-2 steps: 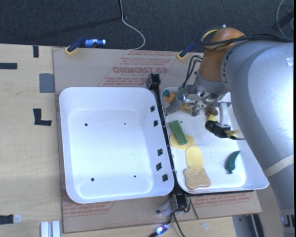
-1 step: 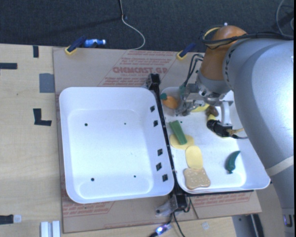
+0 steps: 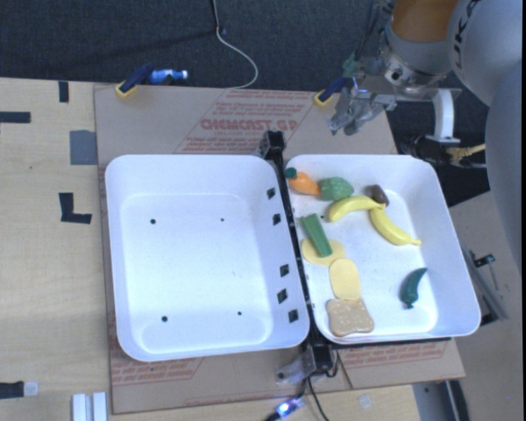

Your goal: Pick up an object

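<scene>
Camera view has the claw [image 3: 351,119] hanging above the right bin's [image 3: 447,235] far rim, grasping nothing I can see, open or clenched I cannot tell; below it lie carrot [image 3: 303,183], green piece [image 3: 337,188], bananas [image 3: 354,206]

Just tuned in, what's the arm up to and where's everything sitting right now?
The gripper is up above the far edge of the right bin, with nothing between its fingers. The toy food sits in that bin: two bananas, a carrot, a slice of bread and some green pieces. The pick hasn't happened yet.
</scene>
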